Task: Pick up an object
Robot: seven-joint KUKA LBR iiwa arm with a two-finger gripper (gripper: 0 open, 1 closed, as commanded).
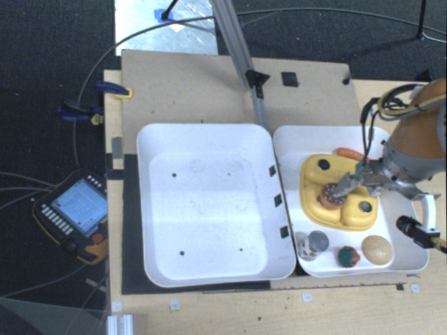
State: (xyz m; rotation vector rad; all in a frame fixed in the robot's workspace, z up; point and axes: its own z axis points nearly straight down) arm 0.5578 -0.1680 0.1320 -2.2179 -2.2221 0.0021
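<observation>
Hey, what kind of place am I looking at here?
Most likely a robotics lab test bench: a robot arm reaches over two white bins of small objects, a teach pendant lies on dark carpet, and cables trail about.

Two bins sitting side by side on the bench, the objects gathered in the right one

The left bin (209,201) is being flanked on its right by the right bin (290,187), their inner walls touching. In the right bin, a large moulded block (335,194) is being kept near the middle, with a small round piece (328,199) resting on top of it and the gripper (343,185) being held just over that piece. Behind the block, a carrot-like piece (347,153) is lying. Along the front wall, a small cylinder (318,242), a ball (348,256) and an egg-shaped object (376,249) are being lined up from left to right. A handheld pendant (75,211) is lying well left of the bench
</observation>
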